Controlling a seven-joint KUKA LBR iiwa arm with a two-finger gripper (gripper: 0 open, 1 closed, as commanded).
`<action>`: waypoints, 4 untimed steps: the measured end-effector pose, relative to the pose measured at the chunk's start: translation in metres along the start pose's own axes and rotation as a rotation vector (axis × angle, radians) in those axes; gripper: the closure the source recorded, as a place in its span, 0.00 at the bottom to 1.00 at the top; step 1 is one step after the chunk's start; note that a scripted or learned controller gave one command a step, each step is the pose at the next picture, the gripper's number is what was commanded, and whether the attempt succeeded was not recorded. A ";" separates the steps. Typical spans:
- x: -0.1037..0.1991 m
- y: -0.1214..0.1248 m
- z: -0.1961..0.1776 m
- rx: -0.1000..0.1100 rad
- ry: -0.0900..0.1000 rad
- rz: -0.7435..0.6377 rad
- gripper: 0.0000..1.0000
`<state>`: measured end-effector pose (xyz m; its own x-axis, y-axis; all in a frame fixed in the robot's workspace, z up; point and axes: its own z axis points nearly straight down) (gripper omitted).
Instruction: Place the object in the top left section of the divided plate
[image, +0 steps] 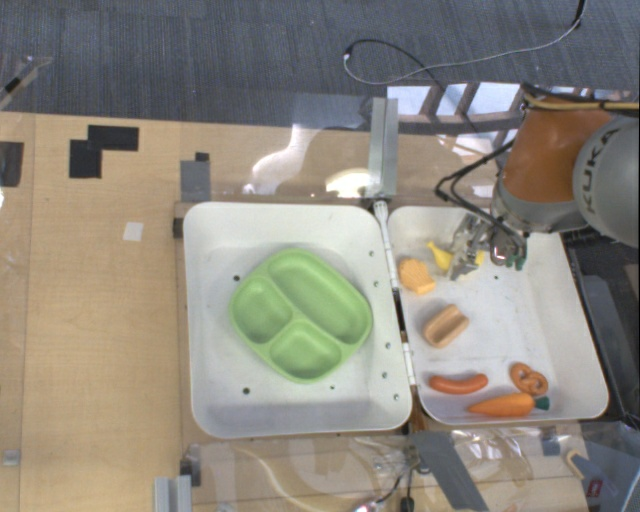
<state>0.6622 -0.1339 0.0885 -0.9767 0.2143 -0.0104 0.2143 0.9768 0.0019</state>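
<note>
Camera view: left bin (215, 400) holds green divided plate (301, 315). Right bin (580, 345) holds yellow piece (441, 257), orange chunk (416, 276), bread roll (445, 325), sausage (459, 383), pretzel (528, 379), carrot (503, 405). Gripper (470, 255) sits low, touching the yellow piece's right side; can't tell its opening or any grasp.

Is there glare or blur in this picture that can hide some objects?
Camera view: bright glare lies on the bench above the left bin; the green divided plate is evenly lit and sharp; the gripper looks slightly blurred, so the small yellow piece beside it is unclear.
</note>
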 end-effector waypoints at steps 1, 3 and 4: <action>-0.003 0.006 -0.007 -0.001 -0.001 -0.304 1.00; -0.004 0.029 -0.066 -0.002 -0.001 -0.603 1.00; -0.004 0.027 -0.098 -0.002 -0.002 -0.921 1.00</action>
<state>0.6713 -0.1080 0.1868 -0.7618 -0.6477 -0.0104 -0.6477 0.7619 -0.0065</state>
